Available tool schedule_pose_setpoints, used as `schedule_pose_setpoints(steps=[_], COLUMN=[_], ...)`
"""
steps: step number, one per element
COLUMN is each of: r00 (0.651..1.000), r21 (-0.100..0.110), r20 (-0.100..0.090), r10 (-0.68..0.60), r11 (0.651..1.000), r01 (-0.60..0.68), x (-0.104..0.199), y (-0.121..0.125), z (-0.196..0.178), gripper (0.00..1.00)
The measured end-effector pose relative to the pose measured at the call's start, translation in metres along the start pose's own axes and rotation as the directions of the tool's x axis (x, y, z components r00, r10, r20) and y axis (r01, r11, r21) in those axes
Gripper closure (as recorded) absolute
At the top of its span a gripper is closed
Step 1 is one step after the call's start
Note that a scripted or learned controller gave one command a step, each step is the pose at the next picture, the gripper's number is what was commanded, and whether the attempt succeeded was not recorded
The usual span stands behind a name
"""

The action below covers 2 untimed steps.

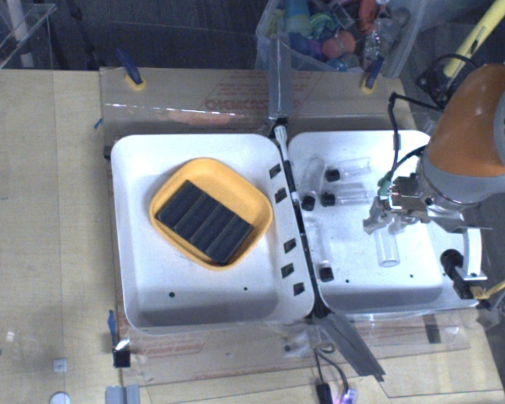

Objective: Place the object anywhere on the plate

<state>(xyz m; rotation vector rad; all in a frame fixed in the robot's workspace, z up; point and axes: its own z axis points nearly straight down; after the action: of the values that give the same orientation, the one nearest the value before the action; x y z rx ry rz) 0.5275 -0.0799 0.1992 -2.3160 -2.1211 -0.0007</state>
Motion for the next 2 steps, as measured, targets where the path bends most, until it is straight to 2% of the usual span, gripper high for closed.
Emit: schedule_pose_setpoints(steps=[1, 2], r00=[0.989, 0.973], r21=[-0.002, -0.002], r20=[0.002, 0.002], r10=[-0.151, -0.231], r11=[0.989, 0.973], r01=[0.151, 0.231], x=[0.042, 0.094], y=[0.050, 0.086], z=[-0.018, 0.004], gripper=[1.00, 1.00])
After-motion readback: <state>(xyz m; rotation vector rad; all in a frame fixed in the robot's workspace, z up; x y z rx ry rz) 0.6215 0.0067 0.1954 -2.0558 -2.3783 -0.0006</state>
